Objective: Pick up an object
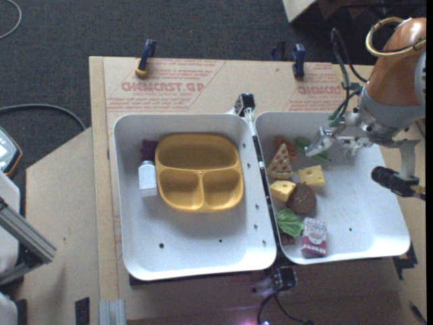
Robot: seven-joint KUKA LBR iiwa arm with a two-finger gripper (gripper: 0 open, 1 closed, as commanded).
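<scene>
White plastic is what you see most of: two shallow bins side by side on a tan board with faint red lettering. Your one camera looks down on both at a slant.

In the left bin [128,202] a yellow divided tray [199,171] lies flat, taking up the upper middle. Just beside its left edge you have a small white bottle [147,178], and a dark purple item [149,147] sits right above that bottle; what it is you cannot tell.

The right bin [365,215] holds the loose objects, all gathered along its left side. From top to bottom you can pick out a brown piece [284,143], a pizza-slice wedge [280,161], a yellow cheese block [312,177] with holes, a second yellow block [282,190], a dark brown round item [302,199], a green leaf [289,221] and a small red-and-white carton [314,238] lying near the bin's front wall. They lie close together, several touching.

Your arm [399,73] reaches in from the right, its orange band near the top corner. The gripper [318,144] hangs over the upper part of the right bin, just right of the pizza wedge and above the holed cheese block, with something green close behind its tips. Whether those tips are parted or closed you cannot tell here, and nothing can be seen held between them.

Blue clamps [145,56] grip the board's far edge.
</scene>
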